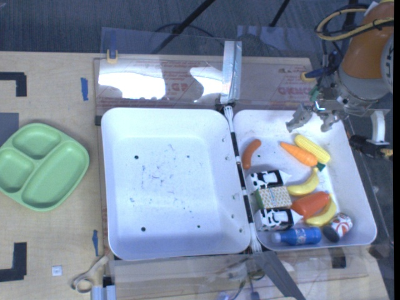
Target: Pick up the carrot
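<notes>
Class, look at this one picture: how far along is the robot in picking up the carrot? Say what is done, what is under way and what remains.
Done: the hand has reached the right bin, its fingers open, above the far end. Under way: it hangs just beyond the carrot, which lies flat beside the corn cob, touched by nothing. Left: lowering over the carrot, closing on it and lifting it out.

A pale wooden bench (pixel 50 242) lies under a dark grey floor (pixel 62 11), possibly carpet. Thin black stand legs (pixel 206 8) cross it. Glare brightens clear panels (pixel 162 77) behind.
</notes>
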Controlling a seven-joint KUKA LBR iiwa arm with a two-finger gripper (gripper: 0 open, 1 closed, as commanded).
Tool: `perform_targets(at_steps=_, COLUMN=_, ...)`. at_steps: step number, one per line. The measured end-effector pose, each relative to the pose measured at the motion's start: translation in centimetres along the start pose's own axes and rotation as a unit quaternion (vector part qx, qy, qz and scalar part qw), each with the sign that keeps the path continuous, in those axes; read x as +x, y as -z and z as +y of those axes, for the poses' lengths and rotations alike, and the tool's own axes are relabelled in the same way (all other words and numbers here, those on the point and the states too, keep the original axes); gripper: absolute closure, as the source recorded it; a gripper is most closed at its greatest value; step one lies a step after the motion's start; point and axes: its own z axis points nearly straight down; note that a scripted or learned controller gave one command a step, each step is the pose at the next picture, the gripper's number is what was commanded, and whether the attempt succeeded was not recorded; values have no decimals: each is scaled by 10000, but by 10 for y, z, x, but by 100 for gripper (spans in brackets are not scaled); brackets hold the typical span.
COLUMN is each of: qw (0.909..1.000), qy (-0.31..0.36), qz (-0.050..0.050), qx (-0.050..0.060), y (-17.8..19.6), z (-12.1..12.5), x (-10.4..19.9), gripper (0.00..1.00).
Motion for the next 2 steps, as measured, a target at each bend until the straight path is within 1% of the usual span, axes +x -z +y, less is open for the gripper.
perform_targets(at_steps=1, qw=10000, qy=-38, qz=-7, qx=-19, y=-100, z=-15, x=-40, gripper=0)
perform_targets(at_steps=2, qw=10000, qy=-40, qz=-12, qx=-34, y=-89, z=-14, x=-40, gripper=100)
